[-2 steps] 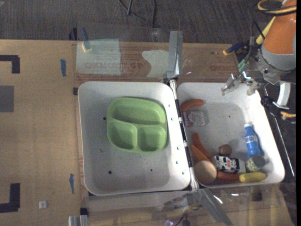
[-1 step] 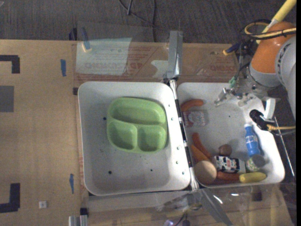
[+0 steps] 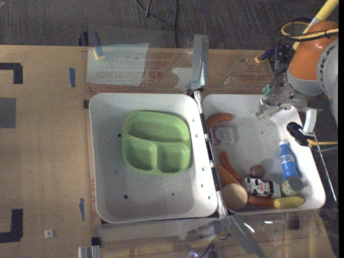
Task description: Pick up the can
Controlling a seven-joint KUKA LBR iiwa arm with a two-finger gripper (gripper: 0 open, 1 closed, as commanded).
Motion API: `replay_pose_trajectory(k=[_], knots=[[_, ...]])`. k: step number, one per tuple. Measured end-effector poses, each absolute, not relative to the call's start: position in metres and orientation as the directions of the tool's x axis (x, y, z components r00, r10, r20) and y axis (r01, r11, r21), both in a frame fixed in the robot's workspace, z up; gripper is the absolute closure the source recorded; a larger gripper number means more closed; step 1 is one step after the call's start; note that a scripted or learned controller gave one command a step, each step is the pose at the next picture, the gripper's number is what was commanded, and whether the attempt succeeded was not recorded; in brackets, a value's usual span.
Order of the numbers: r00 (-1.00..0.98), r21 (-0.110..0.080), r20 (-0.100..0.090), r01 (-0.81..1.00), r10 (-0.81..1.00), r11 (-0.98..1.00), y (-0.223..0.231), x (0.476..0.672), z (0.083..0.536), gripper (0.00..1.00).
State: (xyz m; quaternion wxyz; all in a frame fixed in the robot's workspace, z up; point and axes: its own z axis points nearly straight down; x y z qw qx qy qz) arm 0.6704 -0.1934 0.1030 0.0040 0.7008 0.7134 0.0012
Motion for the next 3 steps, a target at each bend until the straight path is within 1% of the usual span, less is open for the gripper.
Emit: replay_pose_trajectory(k=[1, 2, 3], knots=[[0.121, 0.004, -0.002, 0.993, 0.993, -0.121, -0.196, 0.667, 0.243, 1.0], [0.118, 0.008, -0.005, 0.993, 0.993, -0.118, -0.196, 0.668, 0.255, 1.0], [0.343, 0.0, 0.0, 0.939, 0.939, -0.343, -0.165, 0.655, 0.268, 1.0]])
